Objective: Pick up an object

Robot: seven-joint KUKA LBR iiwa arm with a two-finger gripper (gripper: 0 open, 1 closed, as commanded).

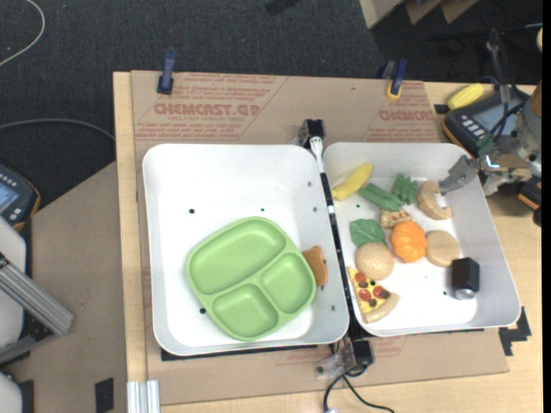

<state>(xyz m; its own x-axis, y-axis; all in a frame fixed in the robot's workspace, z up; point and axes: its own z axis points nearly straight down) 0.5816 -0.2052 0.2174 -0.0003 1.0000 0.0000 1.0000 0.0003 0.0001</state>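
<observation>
The right bin [495, 265] holds several toy foods. Among them are a yellow banana [353, 181], green vegetable pieces [381, 199], an orange [408, 241], a beige bun [374, 261], a pizza slice [375, 297], a round cookie [442, 249] and a black cylinder [465, 278]. A tan piece [430, 200] lies near the bin's far right. My gripper [451, 180] reaches in from the right over the bin's far right corner. Its tip sits just above and to the right of the tan piece. Nothing shows in its grasp.
In the left bin [172, 188] lie a green divided plate [250, 275] and a brown pastry [316, 266] by the right wall. Black clips [312, 132] join the two bins at the middle. Blue clamps [166, 71] hold the cardboard base. Yellow-black equipment [473, 114] stands at the far right.
</observation>
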